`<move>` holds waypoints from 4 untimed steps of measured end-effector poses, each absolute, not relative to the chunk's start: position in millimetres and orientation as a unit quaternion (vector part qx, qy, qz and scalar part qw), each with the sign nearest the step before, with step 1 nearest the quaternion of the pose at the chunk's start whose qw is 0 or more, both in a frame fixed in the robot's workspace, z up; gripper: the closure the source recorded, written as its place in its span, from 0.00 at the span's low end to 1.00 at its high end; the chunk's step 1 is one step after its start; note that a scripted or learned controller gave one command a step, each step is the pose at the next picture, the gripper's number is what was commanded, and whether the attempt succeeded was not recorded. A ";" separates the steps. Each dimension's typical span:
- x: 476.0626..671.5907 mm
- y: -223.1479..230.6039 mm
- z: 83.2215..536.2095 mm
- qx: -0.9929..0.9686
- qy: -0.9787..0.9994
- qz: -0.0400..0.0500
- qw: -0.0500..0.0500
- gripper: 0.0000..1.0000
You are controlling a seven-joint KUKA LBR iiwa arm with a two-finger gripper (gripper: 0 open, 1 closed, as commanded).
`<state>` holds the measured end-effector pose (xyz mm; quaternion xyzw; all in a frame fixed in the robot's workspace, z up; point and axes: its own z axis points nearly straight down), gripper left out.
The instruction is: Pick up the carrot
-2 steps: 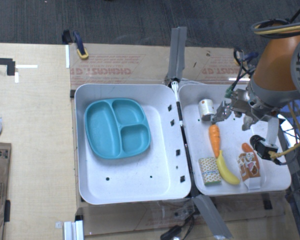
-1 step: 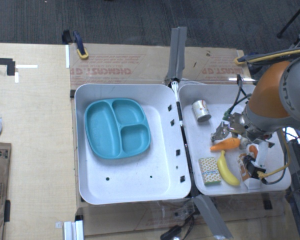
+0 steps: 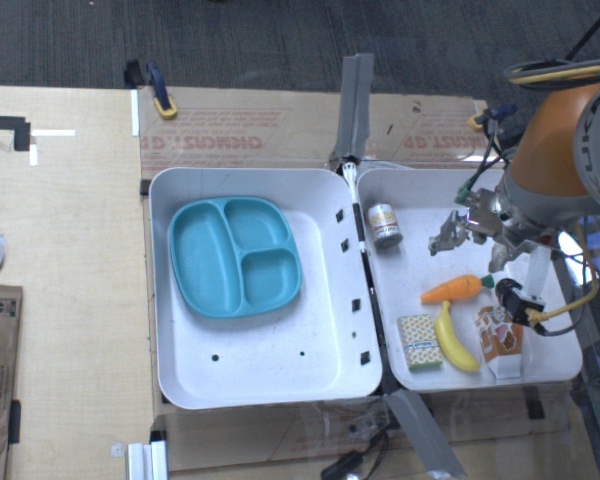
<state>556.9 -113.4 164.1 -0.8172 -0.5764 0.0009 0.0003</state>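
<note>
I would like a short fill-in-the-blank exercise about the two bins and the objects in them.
1. The blue divided plate lies in the ____ bin.
2. The carrot lies just above the yellow ____.
3. The small can lies in the ____ bin.
4. The gripper is above the carrot, which lies ____ on the bin floor.

Missing words: left; banana; right; untouched

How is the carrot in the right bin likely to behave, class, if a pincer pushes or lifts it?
The carrot looks smooth and rounded, lying on its side, so a sideways push would probably roll it. Its taper toward the left tip suggests it may swing round rather than roll straight. It appears rigid, likely a toy, so it should keep its shape, though the glossy skin could slip; the banana close below may block it.
</note>
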 end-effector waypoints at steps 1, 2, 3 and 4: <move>571.5 -164.0 91.1 -0.773 -0.634 0.001 0.001 0.00; 571.3 -165.2 100.3 -0.774 -0.633 0.001 0.001 1.00; 571.3 -165.2 100.3 -0.774 -0.633 0.001 0.001 0.00; 565.2 -155.3 241.3 -0.675 -0.738 0.001 0.000 0.00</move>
